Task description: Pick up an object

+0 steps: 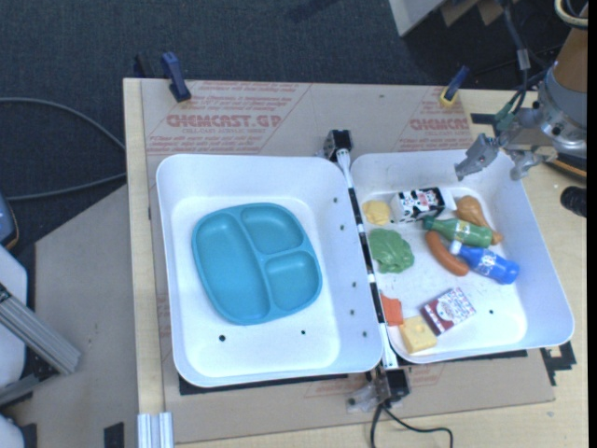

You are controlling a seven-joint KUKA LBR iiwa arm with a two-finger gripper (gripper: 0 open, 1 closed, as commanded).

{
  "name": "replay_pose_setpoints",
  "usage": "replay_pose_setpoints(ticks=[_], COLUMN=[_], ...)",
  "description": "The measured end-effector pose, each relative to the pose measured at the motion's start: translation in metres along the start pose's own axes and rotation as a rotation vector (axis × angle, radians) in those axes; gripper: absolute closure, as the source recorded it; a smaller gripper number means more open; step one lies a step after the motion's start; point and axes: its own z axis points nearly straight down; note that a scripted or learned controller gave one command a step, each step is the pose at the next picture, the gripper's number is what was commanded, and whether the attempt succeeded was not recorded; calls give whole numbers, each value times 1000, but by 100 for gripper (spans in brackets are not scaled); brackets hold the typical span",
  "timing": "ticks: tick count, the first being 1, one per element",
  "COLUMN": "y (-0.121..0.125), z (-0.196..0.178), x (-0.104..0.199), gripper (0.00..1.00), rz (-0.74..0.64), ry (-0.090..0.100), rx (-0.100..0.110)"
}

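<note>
My gripper (497, 161) hangs over the far edge of the right bin (546, 292), its two grey fingers spread apart with nothing between them. Below it in that bin lie a black-and-white carton (416, 203), a green bottle (458, 231), a blue bottle (488, 264), an orange sausage (447, 253), a brown bread piece (471, 209), a green leafy lump (389, 249), a yellow round piece (376, 212), a red box (449, 310), a cheese wedge (417, 332) and a small orange block (390, 310).
The left bin (182, 329) holds a blue divided plate (256, 261). A hinge strip (362, 241) runs between the bins. Blue clamps (174, 76) (454, 86) sit on the board's far edge.
</note>
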Motion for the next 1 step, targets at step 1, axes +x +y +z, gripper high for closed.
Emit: replay_pose_setpoints(ticks=[1], y=[46], z=[159], x=[11], gripper=[0], rz=[-1], ry=[-2], rx=[-4])
